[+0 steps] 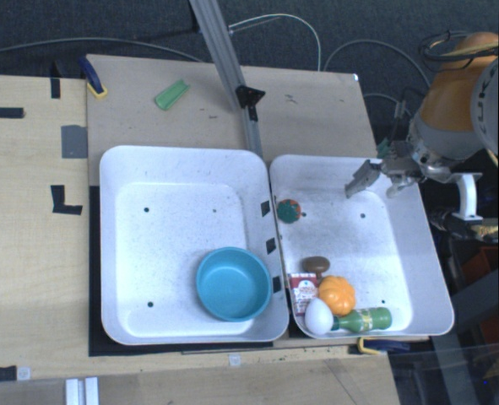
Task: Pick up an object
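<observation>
Evenly and fairly brightly lit, seemingly from overhead. White bins [190,171] close to washed out, with faint speckle still legible. Soft, short shadows under the blue bowl [233,283] and along bin rims. Low resolution overall, slightly soft; small items at the right bin's [418,251] near edge blur together. Dark, murky surround beyond the table [317,112].
</observation>
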You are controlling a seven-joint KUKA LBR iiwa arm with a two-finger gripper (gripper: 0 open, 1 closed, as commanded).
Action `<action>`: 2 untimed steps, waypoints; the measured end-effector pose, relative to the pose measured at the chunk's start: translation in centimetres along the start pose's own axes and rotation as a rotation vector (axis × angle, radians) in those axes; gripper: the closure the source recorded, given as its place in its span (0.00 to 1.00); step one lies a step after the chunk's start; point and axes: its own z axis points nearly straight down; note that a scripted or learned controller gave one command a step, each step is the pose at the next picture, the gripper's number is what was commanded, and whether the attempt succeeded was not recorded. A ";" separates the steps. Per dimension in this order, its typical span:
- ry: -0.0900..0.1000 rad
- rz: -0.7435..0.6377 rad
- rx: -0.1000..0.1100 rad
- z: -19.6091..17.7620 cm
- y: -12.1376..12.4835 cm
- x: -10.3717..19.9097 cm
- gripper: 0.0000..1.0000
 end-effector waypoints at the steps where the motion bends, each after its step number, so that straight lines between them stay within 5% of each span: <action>1: 0.000 0.000 -0.001 4.4 0.1 0.3 0.00; 2: 0.000 0.000 0.000 9.9 -0.1 0.5 0.00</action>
